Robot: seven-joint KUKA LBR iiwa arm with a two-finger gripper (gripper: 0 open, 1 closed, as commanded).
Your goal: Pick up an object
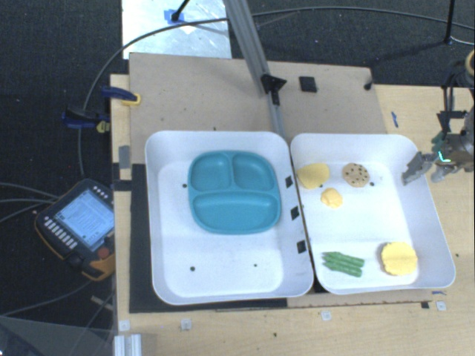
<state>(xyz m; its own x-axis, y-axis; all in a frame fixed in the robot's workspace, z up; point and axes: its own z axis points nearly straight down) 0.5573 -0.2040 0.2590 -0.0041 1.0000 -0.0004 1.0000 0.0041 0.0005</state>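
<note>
Dark carpet and loose cables surround the tabletop (326, 99), which carries two white bins side by side. The end effector (419, 169) sits at the right bin's (371, 221) far right rim, nothing visibly in its grasp; how far it is open I cannot tell. Nearest to it lies a cookie (356, 174), then two pale yellow pieces (313, 174) (331, 197); green beans (343, 263) and a yellow round piece (398, 259) lie by the near edge. The left bin (171, 265) holds a blue divided plate (234, 192). The pick seems barely begun: next, the arm likely must move inward over one item and descend.
</note>
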